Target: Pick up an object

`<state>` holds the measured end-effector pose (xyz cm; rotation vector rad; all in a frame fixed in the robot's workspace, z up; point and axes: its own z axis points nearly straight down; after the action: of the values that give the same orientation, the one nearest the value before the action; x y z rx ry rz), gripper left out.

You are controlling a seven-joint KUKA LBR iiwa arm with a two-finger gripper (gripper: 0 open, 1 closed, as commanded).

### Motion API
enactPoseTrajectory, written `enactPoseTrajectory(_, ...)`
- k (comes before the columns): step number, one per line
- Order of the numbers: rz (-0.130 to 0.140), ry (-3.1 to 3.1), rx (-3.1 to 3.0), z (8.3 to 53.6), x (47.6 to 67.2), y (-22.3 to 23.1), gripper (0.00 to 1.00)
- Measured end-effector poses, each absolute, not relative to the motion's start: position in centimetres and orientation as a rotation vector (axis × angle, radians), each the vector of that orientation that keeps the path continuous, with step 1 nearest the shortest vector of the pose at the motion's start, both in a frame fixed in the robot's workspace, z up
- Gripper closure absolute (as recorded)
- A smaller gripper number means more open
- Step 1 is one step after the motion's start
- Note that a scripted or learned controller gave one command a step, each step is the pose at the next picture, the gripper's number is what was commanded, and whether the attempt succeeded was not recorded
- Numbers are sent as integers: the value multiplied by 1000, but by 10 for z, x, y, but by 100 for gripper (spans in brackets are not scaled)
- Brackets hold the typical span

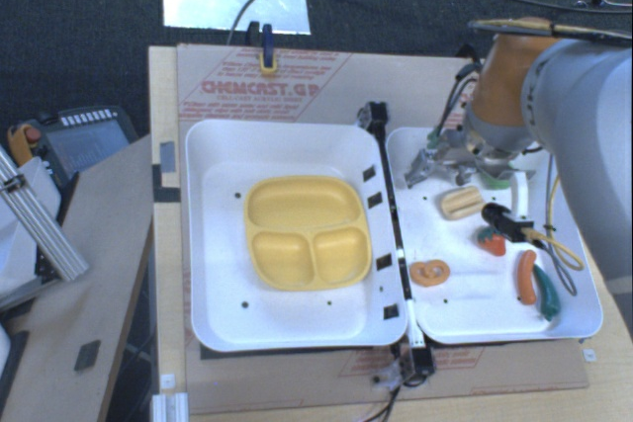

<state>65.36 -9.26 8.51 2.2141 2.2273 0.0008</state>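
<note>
yellow tray [304,232] left bin [213,242], toys right bin [574,316]

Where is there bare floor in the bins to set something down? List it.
Left bin: bare strips on every side of the yellow tray, widest in front. Right bin: open floor between pretzel and carrot. Crowded at the back, around the bread roll and the tool.

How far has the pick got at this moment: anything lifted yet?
Nothing looks lifted. Done: the arm has reached into the right bin, with its end effector low near the far end. In hand: it sits just above the bread roll, with nothing visible between its fingers. Left: grasping and raising an item; the pretzel, carrot and roll all lie on the bin floor. The yellow tray sits in the left bin.
</note>
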Motion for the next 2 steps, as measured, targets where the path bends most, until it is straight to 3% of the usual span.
enactPoseTrajectory(1,4,2227,2211,97,655,-93,100)
enactPoseTrajectory(2,9,2222,2211,161,662,-95,100)
